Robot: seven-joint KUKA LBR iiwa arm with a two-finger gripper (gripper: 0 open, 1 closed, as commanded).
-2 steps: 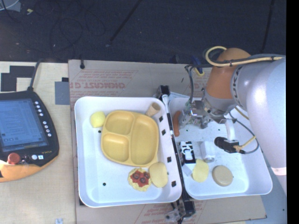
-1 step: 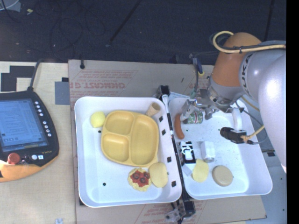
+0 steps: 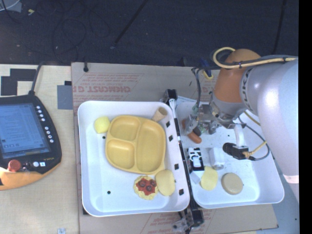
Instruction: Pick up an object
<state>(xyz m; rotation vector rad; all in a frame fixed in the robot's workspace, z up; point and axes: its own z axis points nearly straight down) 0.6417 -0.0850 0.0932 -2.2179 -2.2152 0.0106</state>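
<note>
My gripper [image 3: 201,126] is down in the back left corner of the right bin [image 3: 265,191], just over a small orange piece [image 3: 194,137], and I cannot tell its state. Toward the front of that bin lie a pale yellow piece [image 3: 209,179] and a tan round [image 3: 232,183]. The left bin [image 3: 92,194] holds a yellow divided plate [image 3: 134,143], a small yellow ball [image 3: 101,125], a toy pizza [image 3: 146,187] and a cone [image 3: 160,114].
</note>
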